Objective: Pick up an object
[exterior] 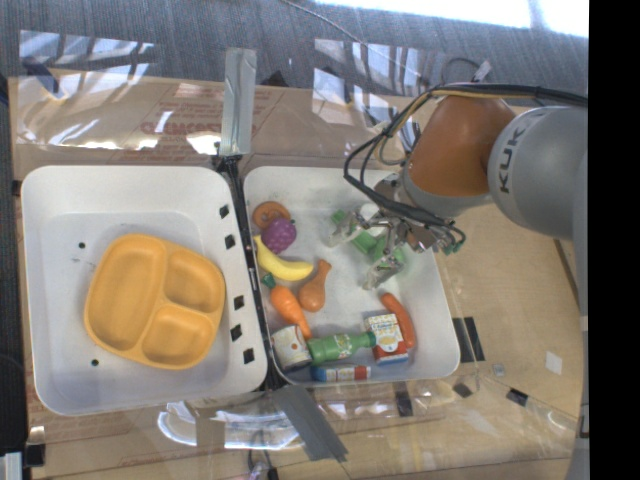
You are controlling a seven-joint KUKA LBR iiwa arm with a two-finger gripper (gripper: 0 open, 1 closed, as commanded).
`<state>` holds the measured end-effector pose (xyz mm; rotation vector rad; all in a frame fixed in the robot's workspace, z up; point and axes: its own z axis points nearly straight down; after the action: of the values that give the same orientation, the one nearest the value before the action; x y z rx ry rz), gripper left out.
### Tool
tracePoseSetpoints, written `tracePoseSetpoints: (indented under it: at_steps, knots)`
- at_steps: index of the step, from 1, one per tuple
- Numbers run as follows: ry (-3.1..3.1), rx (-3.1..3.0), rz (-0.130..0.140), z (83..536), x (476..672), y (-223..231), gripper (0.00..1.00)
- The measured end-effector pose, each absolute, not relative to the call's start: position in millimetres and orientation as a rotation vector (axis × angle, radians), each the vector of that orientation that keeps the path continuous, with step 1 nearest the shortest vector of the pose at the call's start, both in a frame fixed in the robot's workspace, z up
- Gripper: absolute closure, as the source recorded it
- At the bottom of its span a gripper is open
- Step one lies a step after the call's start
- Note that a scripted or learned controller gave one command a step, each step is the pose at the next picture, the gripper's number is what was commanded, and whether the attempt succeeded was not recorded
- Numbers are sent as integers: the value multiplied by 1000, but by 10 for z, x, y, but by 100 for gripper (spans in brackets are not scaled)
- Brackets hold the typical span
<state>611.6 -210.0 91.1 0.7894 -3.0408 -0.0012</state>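
Camera view from above takes in two shallow white plastic bins set side by side on a brown bench covered with glossy clear film. Lying in the left bin (pixel 40 298) is a smooth yellow plastic tray (pixel 153 300) with rounded corners and three moulded compartments.

Toy food fills the right bin (pixel 440 313). Near the divider sit a round orange-brown piece (pixel 270 214) and a knobbly purple bunch of grapes (pixel 281 234), which touch each other. Just below them curves a glossy yellow banana (pixel 280 264). Beside the banana's tip lies a tan drumstick-shaped piece (pixel 315 286), and just beside that a tapered orange carrot (pixel 289 308). Along the bin's near wall are a small white carton (pixel 289 346), a green bottle on its side (pixel 341 346), a flat blue and red packet (pixel 340 373), a boxy white and green carton (pixel 388 334), and a smooth red sausage (pixel 400 318) that leans against this carton.

Reaching in from the right is the matte grey arm (pixel 540 168) with its rounded orange band (pixel 450 148), and black cables loop beside it. Its metal gripper (pixel 385 248) hangs low over the upper middle of the right bin, above bare white floor and apart from the food. I cannot tell how its jaws stand, since it blurs into pale green and grey shapes.
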Motion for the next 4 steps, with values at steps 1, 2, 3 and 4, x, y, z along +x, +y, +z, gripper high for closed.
tracePoseSetpoints:
  at_steps: [1,2,3,4]
  knots:
    - [-3045,796,4,1046,6141,-2098,100]
    - [-3105,560,7,2291,6397,-1489,100]
    - [-3119,407,0,2435,6580,-772,100]
    - [-3073,672,5,2680,6574,-1543,100]
